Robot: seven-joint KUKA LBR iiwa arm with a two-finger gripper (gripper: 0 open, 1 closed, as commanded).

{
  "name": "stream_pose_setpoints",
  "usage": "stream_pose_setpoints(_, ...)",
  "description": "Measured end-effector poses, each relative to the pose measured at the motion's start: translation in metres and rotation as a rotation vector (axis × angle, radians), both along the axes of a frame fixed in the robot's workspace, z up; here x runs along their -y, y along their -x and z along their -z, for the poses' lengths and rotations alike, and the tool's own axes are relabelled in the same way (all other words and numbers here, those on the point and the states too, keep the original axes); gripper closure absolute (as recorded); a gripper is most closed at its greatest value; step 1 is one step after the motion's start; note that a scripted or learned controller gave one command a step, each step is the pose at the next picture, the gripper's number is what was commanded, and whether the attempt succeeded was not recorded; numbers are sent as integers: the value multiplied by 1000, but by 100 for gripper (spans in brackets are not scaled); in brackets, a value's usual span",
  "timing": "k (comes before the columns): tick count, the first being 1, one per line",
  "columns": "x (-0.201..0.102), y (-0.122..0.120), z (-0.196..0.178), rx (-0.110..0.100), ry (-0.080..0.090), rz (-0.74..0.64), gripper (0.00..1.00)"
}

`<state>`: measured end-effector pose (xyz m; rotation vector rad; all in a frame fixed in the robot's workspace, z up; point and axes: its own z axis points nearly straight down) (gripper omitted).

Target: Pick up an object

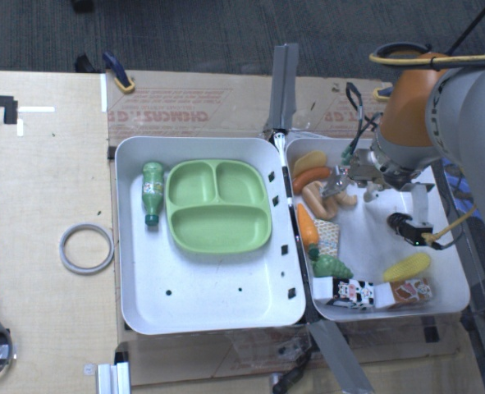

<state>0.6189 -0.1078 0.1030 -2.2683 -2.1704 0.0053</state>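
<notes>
The right bin (373,228) holds several toy foods. A yellow piece (311,160) and an orange sausage (309,176) lie at its far left, with a tan hot dog bun (318,201) just below them. My gripper (337,185) hangs low over the right end of the bun and looks to be touching it. Nothing shows as lifted. Along the left wall come an orange carrot (306,225), a checked cracker (329,236) and a green vegetable (331,266).
A black-and-white carton (353,292), a yellow corn cob (407,266) and a brown packet (411,290) lie along the right bin's near edge. The left bin (209,294) holds a green divided plate (219,205) and a green bottle (152,191). A tape ring (87,247) lies on the bench.
</notes>
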Motion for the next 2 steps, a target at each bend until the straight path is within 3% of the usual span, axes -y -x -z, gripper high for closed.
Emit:
stream_pose_setpoints(1, 1, 0, -7, -4, -1, 3, 100)
stream_pose_setpoints(2, 1, 0, -7, -4, -1, 3, 0)
